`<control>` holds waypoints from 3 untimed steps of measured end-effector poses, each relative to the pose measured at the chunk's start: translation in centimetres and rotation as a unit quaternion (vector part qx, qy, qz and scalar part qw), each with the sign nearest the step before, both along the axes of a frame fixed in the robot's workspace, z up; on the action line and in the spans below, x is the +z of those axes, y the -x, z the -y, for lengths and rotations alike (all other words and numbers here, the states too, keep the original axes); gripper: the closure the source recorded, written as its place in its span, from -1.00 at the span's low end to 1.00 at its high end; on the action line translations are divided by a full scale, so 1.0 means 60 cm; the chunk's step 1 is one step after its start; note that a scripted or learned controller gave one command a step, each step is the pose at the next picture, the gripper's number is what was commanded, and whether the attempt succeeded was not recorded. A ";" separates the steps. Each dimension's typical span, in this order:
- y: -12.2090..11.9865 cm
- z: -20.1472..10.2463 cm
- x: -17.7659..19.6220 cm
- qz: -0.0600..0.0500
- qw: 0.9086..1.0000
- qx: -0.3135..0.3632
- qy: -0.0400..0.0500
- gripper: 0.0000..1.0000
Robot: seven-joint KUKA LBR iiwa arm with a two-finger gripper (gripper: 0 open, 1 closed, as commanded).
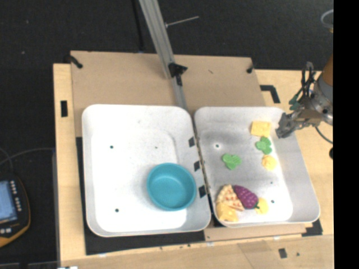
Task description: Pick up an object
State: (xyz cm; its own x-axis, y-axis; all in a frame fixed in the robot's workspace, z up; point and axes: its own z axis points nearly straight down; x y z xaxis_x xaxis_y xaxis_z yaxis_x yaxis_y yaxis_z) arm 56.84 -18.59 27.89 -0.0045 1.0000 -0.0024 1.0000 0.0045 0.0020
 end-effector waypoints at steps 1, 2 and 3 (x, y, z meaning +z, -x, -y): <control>-0.033 -0.086 0.000 0.001 1.000 0.001 -0.001 1.00; -0.058 -0.166 -0.024 -0.001 1.000 0.001 -0.001 1.00; -0.067 -0.262 -0.046 -0.002 1.000 0.001 -0.001 1.00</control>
